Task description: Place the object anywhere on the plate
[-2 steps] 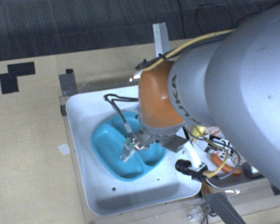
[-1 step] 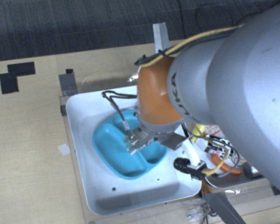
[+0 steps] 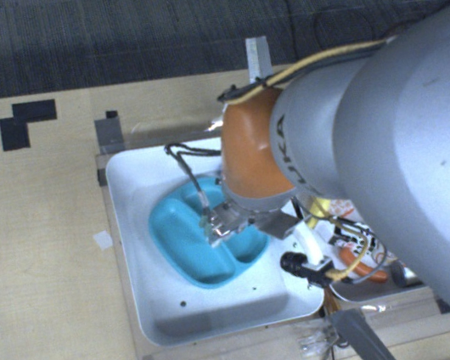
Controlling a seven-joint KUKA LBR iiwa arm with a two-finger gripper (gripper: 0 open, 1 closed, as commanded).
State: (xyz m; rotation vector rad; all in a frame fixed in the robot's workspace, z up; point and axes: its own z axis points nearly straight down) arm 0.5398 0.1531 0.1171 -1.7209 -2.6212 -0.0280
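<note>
Step in hand: lowering over the plate (image 3: pixel 191 241) to set down the object; judged mid-task, release not yet confirmed.
Hand (image 3: pixel 217 230): poised over the middle of the plate, just under the orange band (image 3: pixel 250 149); opening cannot be told, wrist and cables masking the tips.
Object: not to be made out between the tips; location cannot be told, possibly hidden under the wrist.
Plate: blue, glossy, likely moulded plastic; rounded outline, raised rim, a ridge splitting it into compartments; lying in the left bin (image 3: pixel 148 257), toward its right half.
Bin: white, shallow, smooth walls, rounded corners; resting on the table (image 3: pixel 39 251), pale wood-grain surface.
Right bin (image 3: pixel 371 274): cluttered with small mixed items, largely covered by the arm (image 3: pixel 394 162).
Advice: descend vertically, keep clear of the ridge, release only close above a flat compartment floor, retract straight up to avoid dragging the light plate.
</note>
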